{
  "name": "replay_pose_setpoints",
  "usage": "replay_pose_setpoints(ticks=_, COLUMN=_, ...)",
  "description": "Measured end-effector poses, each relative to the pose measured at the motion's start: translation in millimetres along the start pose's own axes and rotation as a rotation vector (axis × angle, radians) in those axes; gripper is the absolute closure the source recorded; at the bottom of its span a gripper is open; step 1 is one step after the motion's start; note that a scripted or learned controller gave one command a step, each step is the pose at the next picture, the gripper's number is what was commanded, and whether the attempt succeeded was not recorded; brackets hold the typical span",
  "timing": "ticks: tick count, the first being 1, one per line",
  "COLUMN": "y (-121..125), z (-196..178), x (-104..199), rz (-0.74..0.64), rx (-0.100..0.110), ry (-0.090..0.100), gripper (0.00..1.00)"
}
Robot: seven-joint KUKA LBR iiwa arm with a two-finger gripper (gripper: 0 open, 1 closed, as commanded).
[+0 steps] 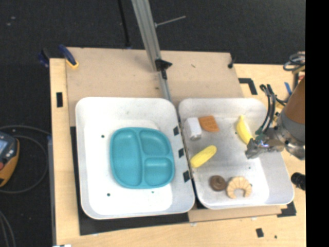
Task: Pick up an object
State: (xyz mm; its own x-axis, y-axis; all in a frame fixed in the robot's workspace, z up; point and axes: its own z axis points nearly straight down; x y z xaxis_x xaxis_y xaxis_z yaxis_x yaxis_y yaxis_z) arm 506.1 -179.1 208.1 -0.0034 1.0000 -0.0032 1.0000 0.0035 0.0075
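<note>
1. A pale wooden bench [128,71] carries everything.
2. Two shallow white bins sit on it side by side, touching: the left bin [92,138] and the right bin [272,189].
3. A blue clamp [68,56] grips the bench's far left corner.

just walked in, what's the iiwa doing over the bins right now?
It's on a pick attempt in the right bin. The gripper sits low over that bin's right side, just below the banana, and nothing is visibly held. The corn cob, the white block, the orange piece, the brown round piece and the croissant all lie on the bin floor. The left bin holds a teal divided plate.
</note>
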Motion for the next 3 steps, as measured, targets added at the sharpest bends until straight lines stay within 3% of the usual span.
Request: replay_pose_setpoints(ticks=3, y=74, z=-29, x=156, rz=-0.005, rx=0.004, ry=0.005, gripper=1.00)
